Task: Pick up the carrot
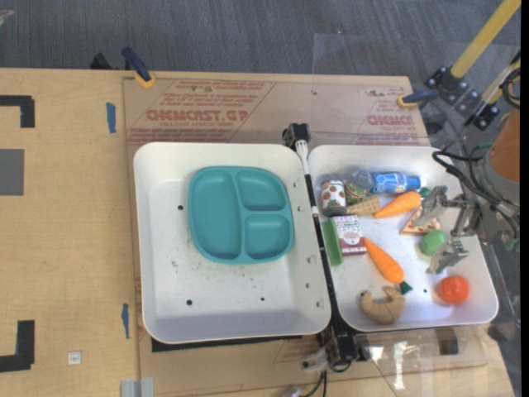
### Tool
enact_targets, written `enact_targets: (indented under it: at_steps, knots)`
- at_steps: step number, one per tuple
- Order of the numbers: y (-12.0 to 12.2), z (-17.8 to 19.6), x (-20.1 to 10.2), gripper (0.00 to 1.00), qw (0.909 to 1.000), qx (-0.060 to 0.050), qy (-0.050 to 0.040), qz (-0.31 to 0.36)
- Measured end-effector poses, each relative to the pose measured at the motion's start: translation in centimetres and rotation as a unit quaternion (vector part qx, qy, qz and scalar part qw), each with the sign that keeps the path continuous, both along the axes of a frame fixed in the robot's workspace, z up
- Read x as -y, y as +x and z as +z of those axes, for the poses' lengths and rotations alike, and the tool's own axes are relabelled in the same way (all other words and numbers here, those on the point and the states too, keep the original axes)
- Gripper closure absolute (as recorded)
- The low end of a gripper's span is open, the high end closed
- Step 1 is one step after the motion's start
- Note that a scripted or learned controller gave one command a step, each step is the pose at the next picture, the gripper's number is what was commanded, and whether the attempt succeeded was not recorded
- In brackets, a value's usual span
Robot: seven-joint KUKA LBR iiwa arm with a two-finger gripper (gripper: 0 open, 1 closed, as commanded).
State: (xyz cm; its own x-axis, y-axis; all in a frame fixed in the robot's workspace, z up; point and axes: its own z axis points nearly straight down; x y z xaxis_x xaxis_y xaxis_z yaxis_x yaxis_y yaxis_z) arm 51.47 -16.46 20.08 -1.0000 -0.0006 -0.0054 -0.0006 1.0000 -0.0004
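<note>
Orange and tapered, one carrot (385, 261) lies near the middle of the right bin (488, 292), its thick end pointing up-left toward a small maroon-and-white carton (350, 234) and its narrow end tipped with a dark green stub just above a tan, lumpy pastry-like piece (381, 304). A second carrot (397, 204) of the same orange lies higher in that bin, slanting up to the right, just below a blue wrapped item (388, 181). The gripper (445, 229) hangs over the right side of the bin with its two metal fingers (449, 257) spread wide, nothing between them; a green round item (432, 242) sits in the gap below them and a pizza-slice toy (421, 222) is just to their left. A red tomato-like ball (452, 289) rests near the bin's lower right corner, and a green stick (331, 242) lies along its left wall. The left bin (161, 246) holds a teal divided plate (241, 213). Both bins sit on a clear sheet over a light wooden bench (66, 222) marked with black and blue tape, with grey carpet (248, 15) beyond it.
</note>
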Motion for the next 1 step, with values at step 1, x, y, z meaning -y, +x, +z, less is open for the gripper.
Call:
enact_targets:
  at_steps: [1]
  knots:
    - [-0.67, -10.44, -4.94, 0.0, 0.9952, 0.002, -0.0007, 0.098]
